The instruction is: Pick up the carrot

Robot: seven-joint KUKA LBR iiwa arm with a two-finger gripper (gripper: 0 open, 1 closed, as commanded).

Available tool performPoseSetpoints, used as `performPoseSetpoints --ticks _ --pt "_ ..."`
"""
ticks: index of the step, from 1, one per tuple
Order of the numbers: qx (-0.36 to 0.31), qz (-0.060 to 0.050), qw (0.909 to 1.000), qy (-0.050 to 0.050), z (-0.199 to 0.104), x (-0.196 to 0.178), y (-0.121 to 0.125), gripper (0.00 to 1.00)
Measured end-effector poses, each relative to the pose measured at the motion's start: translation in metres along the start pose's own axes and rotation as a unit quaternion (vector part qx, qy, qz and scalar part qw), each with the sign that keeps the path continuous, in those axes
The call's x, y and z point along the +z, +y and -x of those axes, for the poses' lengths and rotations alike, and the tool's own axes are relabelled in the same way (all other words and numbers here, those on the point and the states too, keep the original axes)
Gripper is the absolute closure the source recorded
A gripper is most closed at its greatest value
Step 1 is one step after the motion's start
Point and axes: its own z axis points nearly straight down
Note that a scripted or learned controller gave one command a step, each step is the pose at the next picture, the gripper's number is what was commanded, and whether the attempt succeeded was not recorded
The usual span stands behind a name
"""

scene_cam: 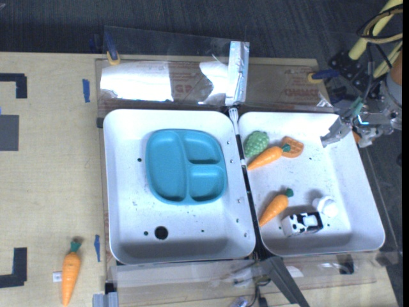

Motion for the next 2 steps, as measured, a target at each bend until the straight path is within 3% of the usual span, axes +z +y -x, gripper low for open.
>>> performPoseSetpoints --ticks 1,2 --pt "-0.082 -0.002 0.9967 0.001 -0.077 0.099 -0.004 0.00" --pt "-0.120 -0.002 0.9928 0.001 -0.064 0.167 -0.064 0.00"
